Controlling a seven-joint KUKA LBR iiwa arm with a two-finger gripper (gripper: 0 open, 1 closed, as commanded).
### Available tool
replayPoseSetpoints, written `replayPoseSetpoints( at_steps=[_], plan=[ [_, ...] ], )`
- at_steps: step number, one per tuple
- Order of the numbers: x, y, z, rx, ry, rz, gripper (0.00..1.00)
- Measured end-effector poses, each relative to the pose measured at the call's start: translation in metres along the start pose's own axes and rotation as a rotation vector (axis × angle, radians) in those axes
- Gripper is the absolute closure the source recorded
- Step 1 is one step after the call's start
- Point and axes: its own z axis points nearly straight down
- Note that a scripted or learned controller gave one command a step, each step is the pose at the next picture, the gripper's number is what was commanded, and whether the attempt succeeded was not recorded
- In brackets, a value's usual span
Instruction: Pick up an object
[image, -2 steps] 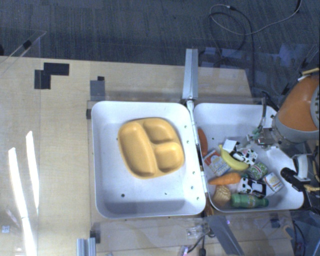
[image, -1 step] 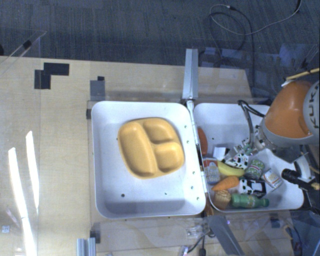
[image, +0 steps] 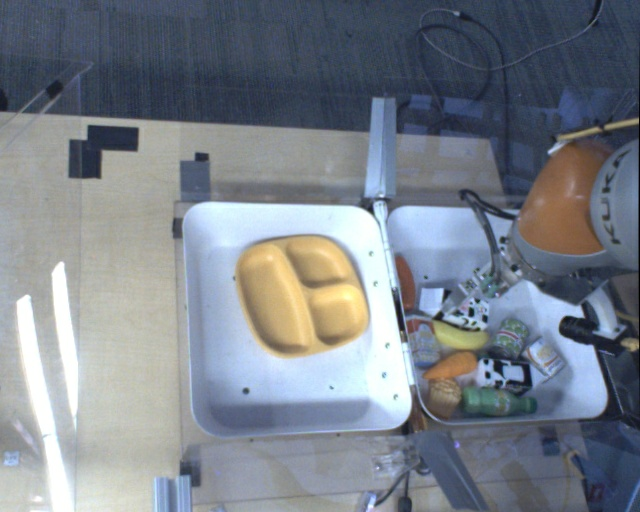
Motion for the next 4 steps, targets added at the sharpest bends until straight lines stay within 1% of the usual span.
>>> replayPoseSetpoints(
  at_steps=[1, 2, 3, 4],
  plan=[
    [0.019, -0.007, -0.002, -0.008, -0.006, 0.165, 0.0],
    [0.026, -0.011, -0.002, -0.021, -0.016, 0.132, 0.0],
    [0.055, -0.032, 0.006, -0.003, 0.009, 0.146, 0.0],
    [0.005, 0.002, 0.018, 0.023, 0.026, 0.285, 0.0]
  ],
)
